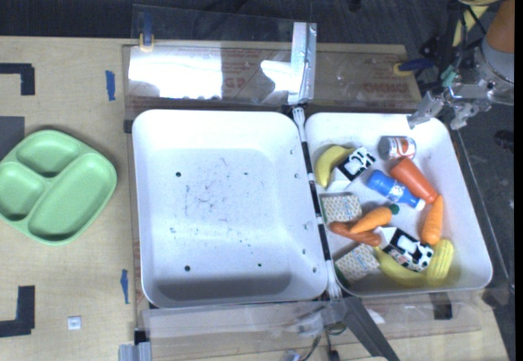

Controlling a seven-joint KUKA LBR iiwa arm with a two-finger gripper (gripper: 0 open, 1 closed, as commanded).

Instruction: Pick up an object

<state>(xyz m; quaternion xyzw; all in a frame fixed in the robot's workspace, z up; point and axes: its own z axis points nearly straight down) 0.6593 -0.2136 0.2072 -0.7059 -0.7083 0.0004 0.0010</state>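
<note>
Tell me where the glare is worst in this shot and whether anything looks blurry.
Camera view: strongest glare sits on the clear panel behind the left bin; the gripper at the right bin's far corner looks soft; the toys inside read sharper.

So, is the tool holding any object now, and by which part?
Nothing is held. The tool hangs at the far right corner of the right bin, above its rim, with no object between its fingers. The objects lie in the bin.
</note>
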